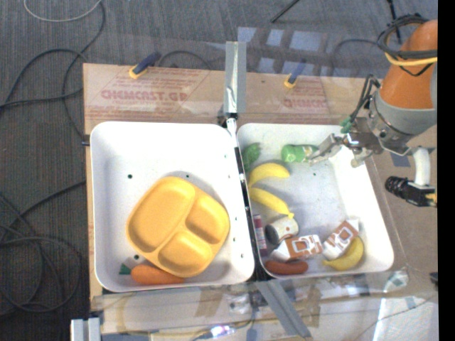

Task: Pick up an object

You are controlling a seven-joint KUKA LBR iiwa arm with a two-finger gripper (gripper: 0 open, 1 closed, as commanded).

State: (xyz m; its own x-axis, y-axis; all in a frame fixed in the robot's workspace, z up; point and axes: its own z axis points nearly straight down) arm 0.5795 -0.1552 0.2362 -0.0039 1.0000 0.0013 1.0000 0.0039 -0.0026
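Observation:
My gripper (340, 152) hangs over the back right part of the right bin (377, 212), its fingers spread open with nothing between them. Its left fingertip (320, 152) is just right of a green soft toy (295, 152) lying by the back wall. Two yellow bananas (269, 170) (271, 200) lie left of centre in that bin. Near the front are a white cup (284, 226), two small red-and-white cartons (306, 245) (340, 236), a third banana (349, 256) and a red sausage (286, 266).
The left bin (114, 155) holds a yellow divided plate (179, 224) and a carrot (153, 275) at its front edge. A green leafy piece (251, 153) and a dark can (259, 233) sit along the dividing wall. The arm's orange band (412, 62) rises at the right.

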